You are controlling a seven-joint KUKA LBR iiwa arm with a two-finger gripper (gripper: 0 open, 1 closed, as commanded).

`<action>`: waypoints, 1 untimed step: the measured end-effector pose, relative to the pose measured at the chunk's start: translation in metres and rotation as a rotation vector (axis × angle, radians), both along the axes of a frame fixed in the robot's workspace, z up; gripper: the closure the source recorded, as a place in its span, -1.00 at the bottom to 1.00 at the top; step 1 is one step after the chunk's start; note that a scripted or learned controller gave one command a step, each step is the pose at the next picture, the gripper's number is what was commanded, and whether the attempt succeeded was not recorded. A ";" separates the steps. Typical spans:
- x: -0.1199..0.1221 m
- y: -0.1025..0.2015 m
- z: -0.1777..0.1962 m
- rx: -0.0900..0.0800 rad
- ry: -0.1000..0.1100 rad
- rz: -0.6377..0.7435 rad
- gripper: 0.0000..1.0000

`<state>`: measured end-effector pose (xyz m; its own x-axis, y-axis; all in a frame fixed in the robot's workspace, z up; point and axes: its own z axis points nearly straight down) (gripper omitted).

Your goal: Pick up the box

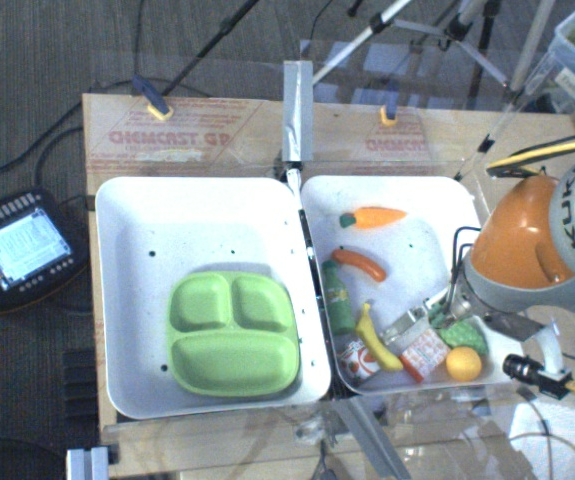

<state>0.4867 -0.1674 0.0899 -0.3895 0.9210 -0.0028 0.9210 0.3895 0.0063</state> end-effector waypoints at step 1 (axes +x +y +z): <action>0.004 0.000 0.013 -0.003 -0.014 0.000 1.00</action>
